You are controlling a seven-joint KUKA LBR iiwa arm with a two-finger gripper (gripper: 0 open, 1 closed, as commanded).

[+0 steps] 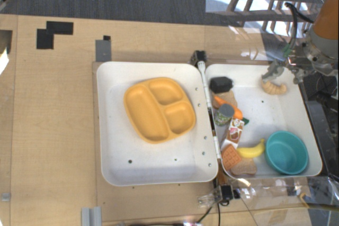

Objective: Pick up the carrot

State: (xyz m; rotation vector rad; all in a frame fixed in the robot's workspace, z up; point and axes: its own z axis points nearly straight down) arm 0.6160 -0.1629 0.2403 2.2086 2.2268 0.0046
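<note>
- The tool (284, 67) hangs at the right bin's (312, 129) far right corner, above a pale curved pastry (274, 87); its grip cannot be told.
- The carrot (226, 105) lies well apart, along that bin's left wall, partly under a grey lid (225, 110).

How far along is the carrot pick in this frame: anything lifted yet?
Done: nothing lifted. The carrot lies in the right bin against its left wall, among the small items beside the black object. In hand: the pincer sits at the bin's far right corner, near a tan croissant-like piece, away from the carrot. Left: moving across to the carrot, gripping and lifting it.
</note>
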